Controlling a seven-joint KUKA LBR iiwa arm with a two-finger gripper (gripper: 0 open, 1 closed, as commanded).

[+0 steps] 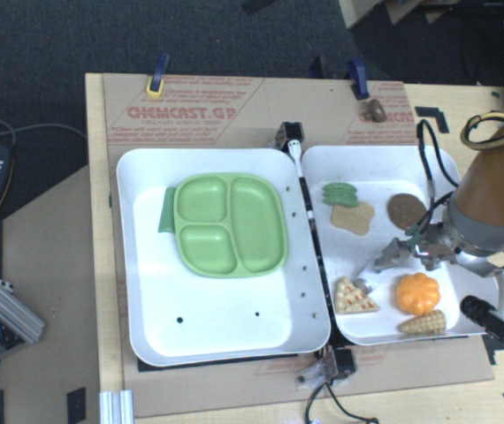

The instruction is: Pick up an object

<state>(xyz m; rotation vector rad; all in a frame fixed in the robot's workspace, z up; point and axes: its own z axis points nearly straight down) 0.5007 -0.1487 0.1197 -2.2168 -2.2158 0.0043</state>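
Note:
My gripper (393,256) hangs low in the middle of the right bin (371,159), reaching in from the right under the grey arm with its orange band (498,179). Around it lie several toy foods. An orange fruit (417,292) sits just below and right of it. A pizza slice (354,298) lies below and left, and a waffle cone (423,324) rests near the front wall. Behind the gripper are a tan bread slice (353,217), a green pickle-like piece (339,193) and a brown round disc (404,209). Nothing is seen held.
The left bin (146,263) holds a green divided plate (230,223). Black cables (429,162) loop over the right bin's far right corner. Clamps (156,82) (358,78) stand at the back edge of the cardboard-covered bench.

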